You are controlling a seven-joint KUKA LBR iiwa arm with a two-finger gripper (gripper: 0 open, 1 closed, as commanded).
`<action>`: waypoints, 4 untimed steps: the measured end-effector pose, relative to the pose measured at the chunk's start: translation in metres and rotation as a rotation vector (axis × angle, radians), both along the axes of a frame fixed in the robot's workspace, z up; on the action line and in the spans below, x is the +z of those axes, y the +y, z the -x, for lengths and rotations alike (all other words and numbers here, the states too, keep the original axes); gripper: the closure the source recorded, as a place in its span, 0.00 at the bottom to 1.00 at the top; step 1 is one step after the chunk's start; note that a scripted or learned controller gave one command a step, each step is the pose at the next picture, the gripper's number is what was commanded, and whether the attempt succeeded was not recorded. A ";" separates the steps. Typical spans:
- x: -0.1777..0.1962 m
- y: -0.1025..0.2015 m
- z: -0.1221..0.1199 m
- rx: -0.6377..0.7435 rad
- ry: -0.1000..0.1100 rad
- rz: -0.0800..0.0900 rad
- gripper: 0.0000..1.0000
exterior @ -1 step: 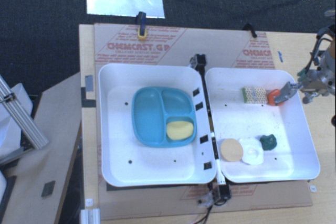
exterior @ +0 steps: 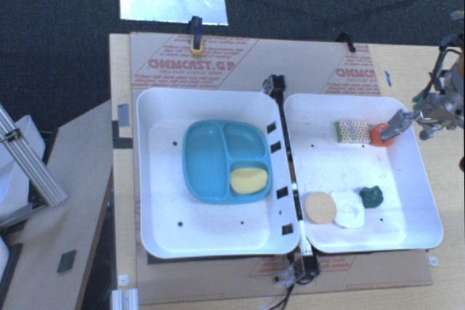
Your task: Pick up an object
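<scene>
The end effector (exterior: 398, 125) sits at the far right side of the right bin (exterior: 407, 229), its metal tip just over or against a small orange object (exterior: 379, 135), but whether it is apart, together or clamped on anything I cannot tell: the tip is small and blurs into the orange piece. That orange object lies beside a speckled sponge-like block (exterior: 352, 131), the two touching or nearly so. The likely trouble is a missed or glancing grasp: the orange piece is close to the bin wall and tight against the block, so a closing tip could nudge it away, catch the block instead, or scrape the wall. Nearer the front of the same bin lie a tan disc (exterior: 320, 207), a white lump (exterior: 349, 213) and a dark green piece (exterior: 371, 196), clustered so that one would be hard to take alone. In the left bin (exterior: 160, 156) a blue divided plate (exterior: 211, 163) holds a yellow object (exterior: 249, 179). The arm is cut off at the frame's right, and what the small pieces really are is hard to make out.
</scene>
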State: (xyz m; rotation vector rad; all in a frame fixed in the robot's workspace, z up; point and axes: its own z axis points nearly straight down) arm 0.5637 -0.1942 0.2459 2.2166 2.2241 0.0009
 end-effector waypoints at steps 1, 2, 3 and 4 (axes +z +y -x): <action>-0.059 -0.004 0.007 -0.002 0.004 -0.001 0.00; -0.102 -0.002 0.001 -0.002 0.002 -0.001 0.00; -0.154 -0.002 0.000 -0.002 0.003 -0.001 0.00; -0.140 -0.002 -0.001 -0.003 -0.003 0.001 1.00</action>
